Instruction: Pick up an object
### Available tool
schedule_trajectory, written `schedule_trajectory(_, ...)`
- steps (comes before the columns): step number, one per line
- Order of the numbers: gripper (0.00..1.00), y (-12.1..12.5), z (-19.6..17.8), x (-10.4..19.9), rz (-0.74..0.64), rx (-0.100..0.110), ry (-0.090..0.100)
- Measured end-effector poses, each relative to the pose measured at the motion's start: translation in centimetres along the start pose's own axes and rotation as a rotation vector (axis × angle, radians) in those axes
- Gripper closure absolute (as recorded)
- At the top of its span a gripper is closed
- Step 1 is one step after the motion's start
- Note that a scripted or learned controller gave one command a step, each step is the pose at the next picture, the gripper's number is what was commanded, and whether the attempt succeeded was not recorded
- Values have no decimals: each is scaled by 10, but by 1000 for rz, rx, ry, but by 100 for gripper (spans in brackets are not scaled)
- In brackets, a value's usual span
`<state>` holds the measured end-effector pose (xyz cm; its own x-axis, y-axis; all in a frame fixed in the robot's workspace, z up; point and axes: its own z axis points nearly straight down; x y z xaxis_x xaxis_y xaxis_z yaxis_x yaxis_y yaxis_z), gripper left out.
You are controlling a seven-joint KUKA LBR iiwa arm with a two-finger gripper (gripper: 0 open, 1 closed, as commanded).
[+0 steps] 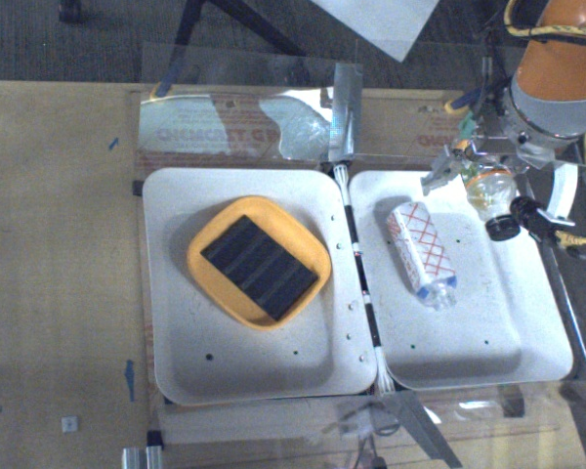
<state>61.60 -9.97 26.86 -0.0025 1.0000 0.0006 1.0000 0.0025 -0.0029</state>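
Gripper point(488, 186) over right bin point(527, 350) top edge, gripping small clear bottle point(487, 188) between fingers. Wrapped bottle with red lattice point(420, 249) lies mid-bin. Left bin point(176, 360) holds yellow dish with black pad point(259, 262).

Bottle point(422, 253) in right bin point(527, 360)

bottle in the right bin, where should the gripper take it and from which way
Grip the bottle across its wrapped middle, coming straight down from above. It lies on its side, slanting on the right bin floor, so the fingers should probably close across its narrow width, turned square to its long axis.
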Motion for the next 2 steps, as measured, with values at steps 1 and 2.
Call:
schedule_trajectory(1,0,-30,139,-11,-53,-2,-1)
schedule_trajectory(2,0,3,173,3,-279,-21,-8)
